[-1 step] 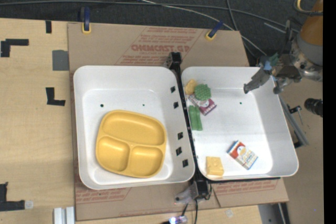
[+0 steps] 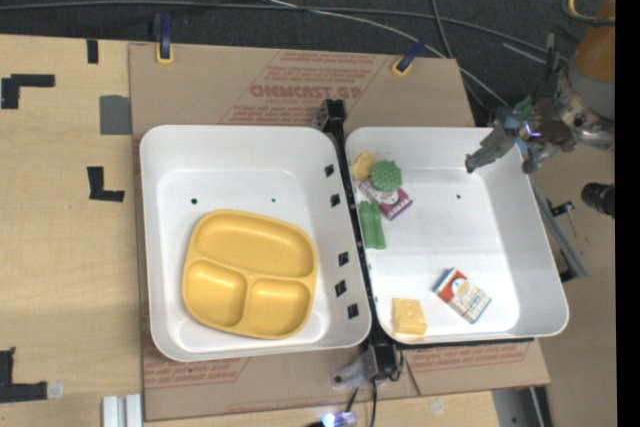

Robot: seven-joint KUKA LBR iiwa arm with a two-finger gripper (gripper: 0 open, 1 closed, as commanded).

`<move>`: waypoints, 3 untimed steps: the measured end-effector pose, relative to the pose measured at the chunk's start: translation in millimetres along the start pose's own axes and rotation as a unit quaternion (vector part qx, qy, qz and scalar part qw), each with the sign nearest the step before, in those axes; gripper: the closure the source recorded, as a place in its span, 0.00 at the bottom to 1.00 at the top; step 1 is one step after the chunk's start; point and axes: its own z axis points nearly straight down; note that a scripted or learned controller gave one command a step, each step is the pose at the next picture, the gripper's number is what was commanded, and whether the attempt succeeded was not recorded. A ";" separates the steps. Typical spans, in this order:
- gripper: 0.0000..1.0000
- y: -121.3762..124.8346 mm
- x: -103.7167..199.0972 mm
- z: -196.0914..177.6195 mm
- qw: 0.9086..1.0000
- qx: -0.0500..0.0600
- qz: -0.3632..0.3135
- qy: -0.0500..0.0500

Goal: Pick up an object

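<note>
Yellow block (image 2: 408,316) sitting at right bin's (image 2: 500,235) 6 o'clock edge, card box (image 2: 461,295) beside it; bin centre lying open. End effector (image 2: 500,147) hovering at 1 o'clock rim, carrying nothing, finger spread unclear.

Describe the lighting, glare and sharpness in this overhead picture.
Camera view: even, soft light; the white bins look bright but hold detail; faint shadows under the yellow tray; small items are slightly soft; the tool at the right bin's far corner is dim and blurry.
</note>
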 end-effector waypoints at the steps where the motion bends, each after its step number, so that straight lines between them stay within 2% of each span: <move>1: 0.00 8.4 5.4 56.6 1.000 0.003 -0.001 0.000; 2: 0.00 6.1 13.7 119.0 1.000 0.003 0.000 0.001; 3: 0.00 6.4 16.7 163.1 1.000 0.002 0.000 0.000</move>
